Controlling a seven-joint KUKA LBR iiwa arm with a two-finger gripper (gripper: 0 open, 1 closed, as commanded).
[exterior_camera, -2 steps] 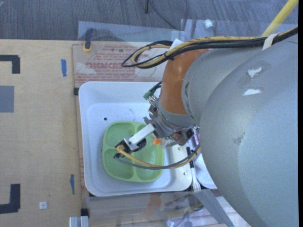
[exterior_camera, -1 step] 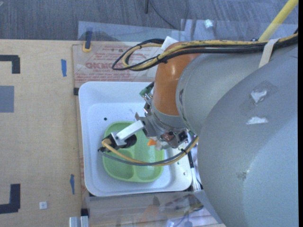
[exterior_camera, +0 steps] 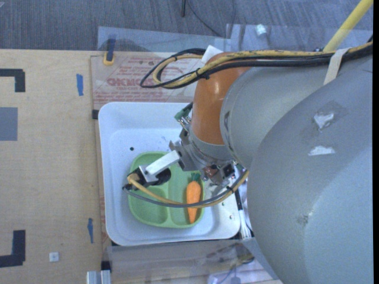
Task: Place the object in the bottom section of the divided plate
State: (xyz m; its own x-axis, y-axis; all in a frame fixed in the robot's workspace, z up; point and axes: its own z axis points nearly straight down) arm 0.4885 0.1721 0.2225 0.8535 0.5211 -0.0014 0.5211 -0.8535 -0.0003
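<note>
Jaw opening can't be told; gripper (exterior_camera: 214, 173) is masked by grey wrist. Orange carrot w/ green top (exterior_camera: 193, 199) is laid in view's rt compartment of green divided plate (exterior_camera: 148, 210), w/in shallow white bin (exterior_camera: 118, 129).

Grey carpet floor (exterior_camera: 59, 5), pale wooden bench (exterior_camera: 47, 188) (blue tape marks (exterior_camera: 79, 84))

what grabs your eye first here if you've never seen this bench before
The bulky grey arm with its orange band fills the right side, leaning over the white bin. Under it, a green divided plate sits in that bin, with a carrot in its right-hand compartment.
</note>
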